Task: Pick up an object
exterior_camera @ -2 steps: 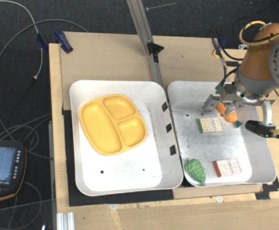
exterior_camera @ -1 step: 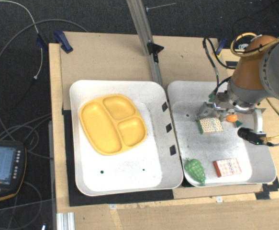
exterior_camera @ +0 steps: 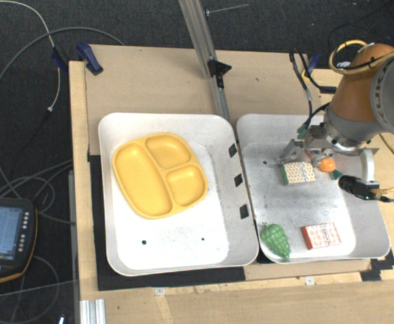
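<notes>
End effector [exterior_camera: 298, 155] hovers over checkered packet [exterior_camera: 299, 173], near right bin's [exterior_camera: 359, 248] far edge.

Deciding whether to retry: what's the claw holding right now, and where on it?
Cannot be told: the claw sits over the checkered packet in the right bin.

A robotics lab: plywood bench [exterior_camera: 149, 66] on dark carpet, loose cables [exterior_camera: 21, 19] upper left, teach pendant [exterior_camera: 4, 238] lower left.

bench [exterior_camera: 149, 66]: wooden | left bin [exterior_camera: 176, 248]: well left of gripper [exterior_camera: 303, 155] | right bin [exterior_camera: 355, 221]: under gripper
</notes>
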You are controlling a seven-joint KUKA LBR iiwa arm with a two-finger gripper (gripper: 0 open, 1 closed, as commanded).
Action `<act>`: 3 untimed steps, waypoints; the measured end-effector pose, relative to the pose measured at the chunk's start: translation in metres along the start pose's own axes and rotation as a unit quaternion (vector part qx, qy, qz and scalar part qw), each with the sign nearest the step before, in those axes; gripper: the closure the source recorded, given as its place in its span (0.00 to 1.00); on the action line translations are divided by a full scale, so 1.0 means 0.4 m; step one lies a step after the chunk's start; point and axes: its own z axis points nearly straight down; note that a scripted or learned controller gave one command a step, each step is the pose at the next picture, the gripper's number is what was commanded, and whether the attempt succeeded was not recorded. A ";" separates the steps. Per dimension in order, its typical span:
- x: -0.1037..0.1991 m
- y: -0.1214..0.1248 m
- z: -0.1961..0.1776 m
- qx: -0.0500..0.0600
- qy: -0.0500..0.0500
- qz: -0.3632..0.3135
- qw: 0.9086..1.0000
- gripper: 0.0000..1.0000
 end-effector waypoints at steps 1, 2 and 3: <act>-0.008 0.021 -0.156 -0.004 -0.002 0.000 1.000 1.00; -0.029 0.028 -0.309 -0.004 -0.002 0.000 1.000 1.00; -0.051 0.028 -0.459 -0.004 -0.002 0.000 1.000 1.00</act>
